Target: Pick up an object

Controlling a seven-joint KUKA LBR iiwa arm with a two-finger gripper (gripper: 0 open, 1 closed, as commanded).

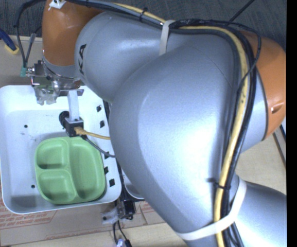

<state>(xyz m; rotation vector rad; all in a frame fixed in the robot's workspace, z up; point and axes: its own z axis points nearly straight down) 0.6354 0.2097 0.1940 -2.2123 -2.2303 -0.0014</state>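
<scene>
The gripper [46, 95] hangs at the far left corner of the left bin [4, 138], just over the spot where the white back wall meets the floor. From this slanted view its tip is a small cluster of pale and metal parts, too tangled to read, so I cannot tell whether the gripper is released or clenched. Directly above it sits the orange band [60, 30] of the wrist. From there the grey arm [189, 127] swells towards the right and covers most of the view, including almost all of the tabletop on that side. Black and yellow cables [237, 117] run along the arm's outer curve, held down by pale ties.

The green tray [68, 171] lies flat on the floor of the same bin, in its near half, well apart from the gripper. It is open side up and has rounded corners. It is divided into three compartments: two smaller ones on the left, one behind the other, and a longer one along the right. Its right edge sits close to the bin's right wall, which carries a row of small black marks. The bare white floor between the tray and the gripper shows a few dark specks.

Outside the bin, the brown tabletop [30, 217] shows red print along the near edge. A small blue object [5, 39] lies on the tabletop beyond the far left corner.
</scene>
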